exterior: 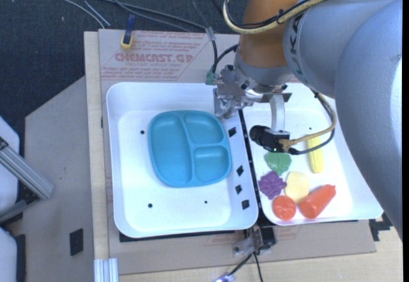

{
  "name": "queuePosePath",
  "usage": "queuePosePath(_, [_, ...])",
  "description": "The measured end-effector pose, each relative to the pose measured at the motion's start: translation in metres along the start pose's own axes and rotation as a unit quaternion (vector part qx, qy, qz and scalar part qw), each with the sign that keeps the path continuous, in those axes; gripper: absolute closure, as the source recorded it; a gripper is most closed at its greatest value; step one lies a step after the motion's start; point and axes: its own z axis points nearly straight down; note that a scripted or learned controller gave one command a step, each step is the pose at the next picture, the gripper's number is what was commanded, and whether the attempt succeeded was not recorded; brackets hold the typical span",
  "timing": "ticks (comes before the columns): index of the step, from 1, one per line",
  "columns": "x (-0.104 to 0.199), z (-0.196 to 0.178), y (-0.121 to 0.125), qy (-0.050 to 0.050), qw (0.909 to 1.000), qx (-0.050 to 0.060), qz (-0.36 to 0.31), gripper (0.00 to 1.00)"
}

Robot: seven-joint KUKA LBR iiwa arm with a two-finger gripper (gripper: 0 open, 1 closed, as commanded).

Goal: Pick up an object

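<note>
Lying heaped at six o'clock in the right bin point(339, 178), loose for easy picking: tomato point(284, 208), carrot point(317, 200), lemon point(296, 183), grapes point(271, 183). Hovering at eleven o'clock from them, above the divider point(235, 153): gripper point(225, 107), jaws impossible to tell. Filling the left bin point(128, 146): plate point(190, 146).

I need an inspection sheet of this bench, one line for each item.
Surface: left bin and right bin, both white, side by side on a brown board.
Job's things: in the right bin, green leaf, purple grapes, yellow fruit, corn, tomato, orange vegetable.
Clutter: blue divided plate lying in the left bin.
Gripper: gripper over the far end of the wall between the bins.
Cables: grey cables on the floor beyond the bench.
Surroundings: dark carpet; metal rail at left.
</note>
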Motion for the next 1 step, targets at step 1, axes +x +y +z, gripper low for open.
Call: queuePosePath(1, [-0.0032,-0.0009,-0.0004,-0.001,1.0000,0.000,0.002,0.00])
